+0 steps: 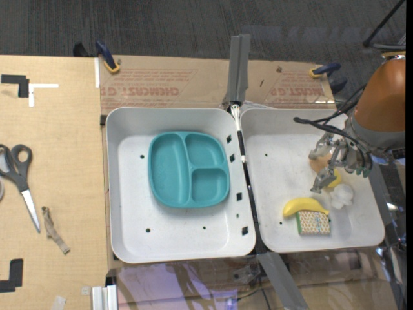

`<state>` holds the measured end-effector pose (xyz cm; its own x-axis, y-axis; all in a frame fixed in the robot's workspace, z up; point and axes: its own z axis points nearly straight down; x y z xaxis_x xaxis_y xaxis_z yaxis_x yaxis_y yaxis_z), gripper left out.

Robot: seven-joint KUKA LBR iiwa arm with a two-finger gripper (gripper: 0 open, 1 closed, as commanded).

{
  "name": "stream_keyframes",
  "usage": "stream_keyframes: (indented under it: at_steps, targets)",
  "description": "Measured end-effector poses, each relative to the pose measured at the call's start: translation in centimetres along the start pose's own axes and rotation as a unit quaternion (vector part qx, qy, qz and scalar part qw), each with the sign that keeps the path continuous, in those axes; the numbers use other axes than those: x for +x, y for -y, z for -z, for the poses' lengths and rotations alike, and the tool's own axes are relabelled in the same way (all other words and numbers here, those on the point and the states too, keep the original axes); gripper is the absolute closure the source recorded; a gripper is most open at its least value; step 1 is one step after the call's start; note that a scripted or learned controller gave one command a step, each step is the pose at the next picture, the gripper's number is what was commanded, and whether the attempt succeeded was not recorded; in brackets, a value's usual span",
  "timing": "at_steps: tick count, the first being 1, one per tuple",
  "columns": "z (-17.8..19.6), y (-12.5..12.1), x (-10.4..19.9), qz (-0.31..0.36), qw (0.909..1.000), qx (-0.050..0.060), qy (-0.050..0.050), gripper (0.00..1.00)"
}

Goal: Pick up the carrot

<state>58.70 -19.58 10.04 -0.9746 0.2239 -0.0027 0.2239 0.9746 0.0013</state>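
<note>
In the right bin (277, 234), a pale orange piece that I take for the carrot (318, 163) lies near the right wall, partly hidden by the gripper. My gripper (317, 170) hangs low over it, reaching in from the right. It is open, with one fingertip (317, 153) on the far side of the carrot and the other on the near side. I cannot tell whether the fingers touch the carrot. The orange wrist band (386, 99) sits above, to the right.
A banana (304, 206) and a patterned block (313, 223) lie at the front of the right bin. A small yellow piece (333, 181) and a white object (342, 197) lie beside the gripper. A teal divided plate (189, 169) rests in the left bin (122, 192). Scissors (19, 173) lie on the bench.
</note>
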Motion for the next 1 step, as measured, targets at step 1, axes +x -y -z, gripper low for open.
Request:
stream_keyframes:
  at_steps: [1]
  targets:
    - [-0.81,-2.4,-5.67,-0.053,0.9986,0.0,0.001,0.0]
